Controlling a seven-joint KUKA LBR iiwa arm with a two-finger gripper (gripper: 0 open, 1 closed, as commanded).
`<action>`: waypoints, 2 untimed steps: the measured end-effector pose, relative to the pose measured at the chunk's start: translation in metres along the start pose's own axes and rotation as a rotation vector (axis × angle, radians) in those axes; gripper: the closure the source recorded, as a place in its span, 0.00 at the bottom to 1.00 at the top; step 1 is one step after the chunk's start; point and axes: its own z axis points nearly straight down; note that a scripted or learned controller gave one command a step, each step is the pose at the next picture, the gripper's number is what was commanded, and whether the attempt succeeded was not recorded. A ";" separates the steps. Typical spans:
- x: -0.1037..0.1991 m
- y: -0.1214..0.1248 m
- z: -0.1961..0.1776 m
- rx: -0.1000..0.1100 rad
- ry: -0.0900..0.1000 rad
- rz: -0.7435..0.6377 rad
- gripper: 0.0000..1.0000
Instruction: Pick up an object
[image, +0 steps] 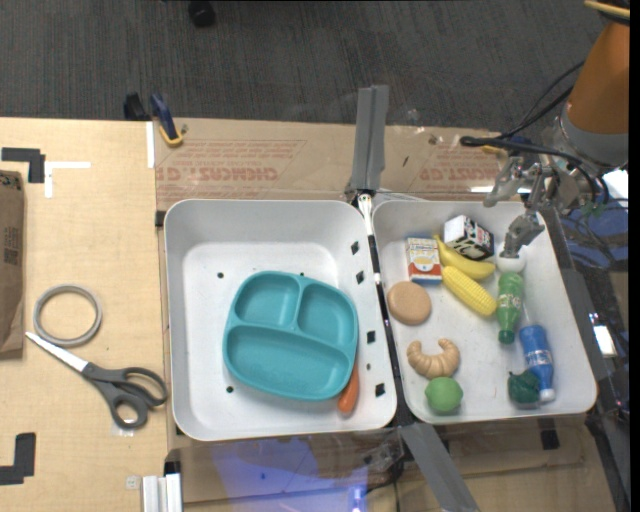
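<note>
Gripper (521, 232) at upper right of frame, low over the right bin's (572, 330) far corner; whether jaws are apart or together cannot be told, nothing seen between them. Just below: green bottle (510, 305), corn cob (469, 289), banana (464, 259), packed close. Likely risk: clipping a neighbour or closing on air, from crowding. Left bin (190, 300) at centre, bearing teal divided plate (291, 336). Scissors (105, 378) and tape roll (67, 313) on pale bench at left.

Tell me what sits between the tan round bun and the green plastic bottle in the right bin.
In the camera view, the yellow toy corn cob lies between the tan round bun and the green plastic bottle.
</note>
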 end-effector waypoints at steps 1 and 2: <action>-0.008 -0.005 0.117 0.002 -0.011 0.200 0.00; 0.065 0.001 0.124 0.001 -0.006 0.281 0.00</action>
